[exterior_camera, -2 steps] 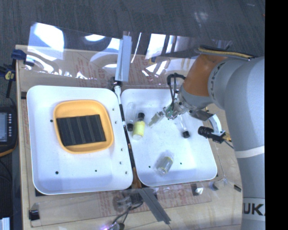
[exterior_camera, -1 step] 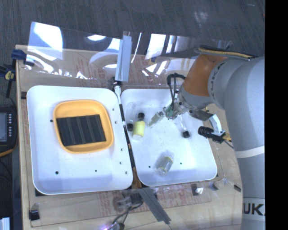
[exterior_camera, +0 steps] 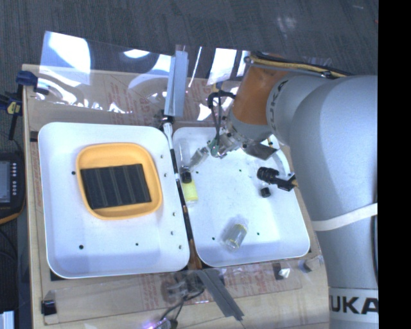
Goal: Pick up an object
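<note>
Two white bins sit on a pale wooden counter (exterior_camera: 96, 290), with dark carpet (exterior_camera: 96, 19) beyond. The gripper (exterior_camera: 218, 146) hangs over the upper part of the right bin (exterior_camera: 282, 241); I cannot tell how its jaws stand. A yellow bottle (exterior_camera: 189, 190) lies by that bin's left wall.

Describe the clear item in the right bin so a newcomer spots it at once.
Take the shallow white bin under the grey arm, on the view's right. Near its front wall lies a small clear plastic container. It is see-through, unlike the small yellow bottle by its left wall.
</note>
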Robot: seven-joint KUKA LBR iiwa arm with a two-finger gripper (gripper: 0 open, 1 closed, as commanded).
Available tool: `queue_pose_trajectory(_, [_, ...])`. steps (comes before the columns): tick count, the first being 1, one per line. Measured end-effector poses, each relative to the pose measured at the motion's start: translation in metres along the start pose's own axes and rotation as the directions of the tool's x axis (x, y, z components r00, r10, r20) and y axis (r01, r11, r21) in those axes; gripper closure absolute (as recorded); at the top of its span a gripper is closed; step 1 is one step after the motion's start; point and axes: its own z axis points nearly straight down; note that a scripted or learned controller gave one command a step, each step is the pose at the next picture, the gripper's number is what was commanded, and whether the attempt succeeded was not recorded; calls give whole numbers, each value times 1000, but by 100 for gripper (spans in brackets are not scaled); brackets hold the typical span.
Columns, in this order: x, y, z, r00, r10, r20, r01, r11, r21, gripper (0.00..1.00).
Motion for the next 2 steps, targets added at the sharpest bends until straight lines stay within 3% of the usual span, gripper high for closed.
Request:
queue_pose_trajectory(1, [33, -59, 0, 1000, -5, -3, 5, 1000, 1, 0])
queue_pose_trajectory(2, [74, -85, -6, 999, -33, 12, 33, 999, -10, 0])
